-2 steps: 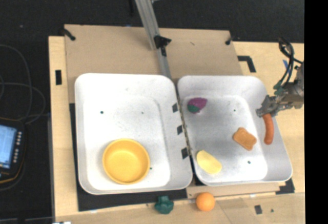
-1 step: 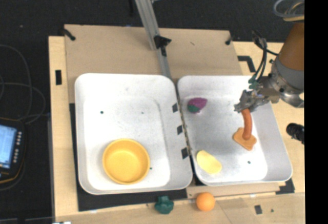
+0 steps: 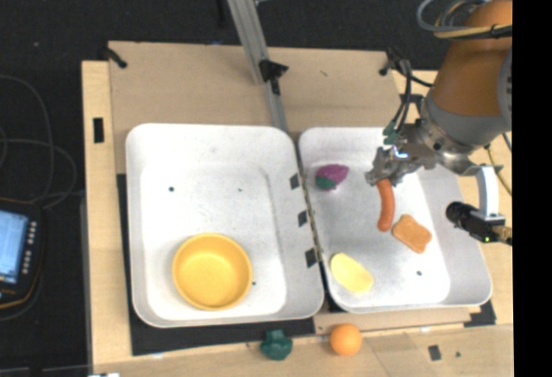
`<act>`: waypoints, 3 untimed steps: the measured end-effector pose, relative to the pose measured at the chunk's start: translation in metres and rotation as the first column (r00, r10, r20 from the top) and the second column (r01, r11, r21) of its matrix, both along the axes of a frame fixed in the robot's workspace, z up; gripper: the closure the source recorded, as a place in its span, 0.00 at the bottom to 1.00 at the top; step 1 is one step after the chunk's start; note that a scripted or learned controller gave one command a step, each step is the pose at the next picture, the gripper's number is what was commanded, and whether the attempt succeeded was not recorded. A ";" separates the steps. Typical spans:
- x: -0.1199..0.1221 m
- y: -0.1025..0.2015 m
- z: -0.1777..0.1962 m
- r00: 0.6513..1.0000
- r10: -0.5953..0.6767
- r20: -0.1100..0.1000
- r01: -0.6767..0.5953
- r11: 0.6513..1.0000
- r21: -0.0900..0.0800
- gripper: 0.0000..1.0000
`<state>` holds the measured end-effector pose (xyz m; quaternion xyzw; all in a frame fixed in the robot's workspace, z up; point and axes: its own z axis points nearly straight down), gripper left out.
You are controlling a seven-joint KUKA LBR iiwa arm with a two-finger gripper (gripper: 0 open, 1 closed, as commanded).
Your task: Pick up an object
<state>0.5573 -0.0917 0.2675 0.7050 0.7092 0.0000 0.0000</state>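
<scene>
The grey arm with its orange band [image 3: 470, 65] came in from three o'clock, and its pincer [image 3: 385, 174] hung over the upper part of the right bin [image 3: 461, 285]. An orange sausage-shaped piece [image 3: 386, 207] ran down from the pincer's tip towards six o'clock, its upper end right at the fingers; they seemed closed on that end, though the grip itself was too small to make out clearly. Whether the piece's lower end rested on the bin floor or hung free could not be told.

Just beside that lower end, at about four o'clock from it, lay an orange wedge [image 3: 412, 234]. At nine o'clock from the pincer, near the bin's left wall, sat a purple object with a green end [image 3: 329, 175]. A pale yellow lump [image 3: 351, 273] lay towards the bin's seven o'clock corner.

The left bin [image 3: 155, 151] held a yellow bowl [image 3: 212, 271] in its lower half, at six o'clock. On the worktop [image 3: 172, 73] in front of the bins, an orange ball [image 3: 345, 339] and a small green object [image 3: 277, 346] sat near each other, at the gap between the two bins.
</scene>
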 end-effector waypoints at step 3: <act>0.038 0.154 -0.012 1.000 -0.001 0.000 0.001 1.000 0.000 1.00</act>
